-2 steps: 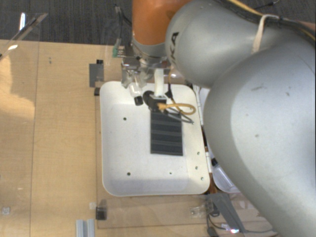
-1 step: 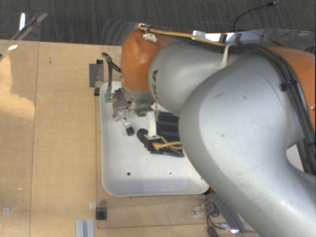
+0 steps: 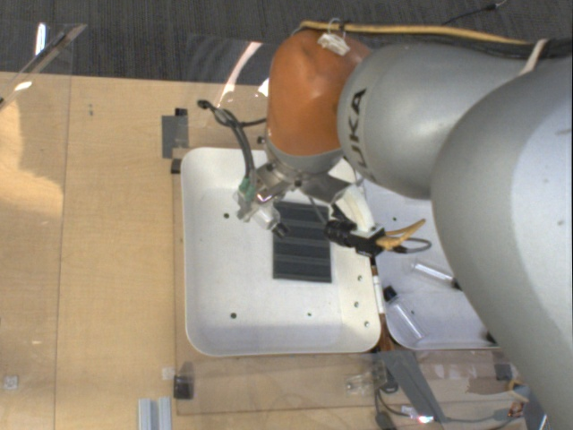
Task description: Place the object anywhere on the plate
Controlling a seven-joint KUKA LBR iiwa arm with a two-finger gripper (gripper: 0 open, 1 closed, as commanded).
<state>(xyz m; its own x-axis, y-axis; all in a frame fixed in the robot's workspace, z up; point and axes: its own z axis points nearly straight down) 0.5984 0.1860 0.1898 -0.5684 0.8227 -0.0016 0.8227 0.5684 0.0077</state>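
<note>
Over the left bin [image 3: 215, 321] the end effector [image 3: 258, 195] hovers, and I cannot tell its grip or any object in it. One dark ribbed slab [image 3: 302, 245], likely the plate, lies just at its five o'clock, long axis twelve-to-six. Right bin [image 3: 448, 330]: three small bits.

Two shallow white bins are being borne side by side on a light wooden bench [image 3: 89, 240]. The left bin [image 3: 224, 312] is being taken as the landmark. The right bin [image 3: 439, 321] is lying just beside it, its far part being hidden from above. A small dark bracket [image 3: 175, 133] is being shown just beyond the left bin's far left corner. Dark grey carpet [image 3: 161, 7] is being seen well beyond the left bin, past the bench's far edge.
</note>
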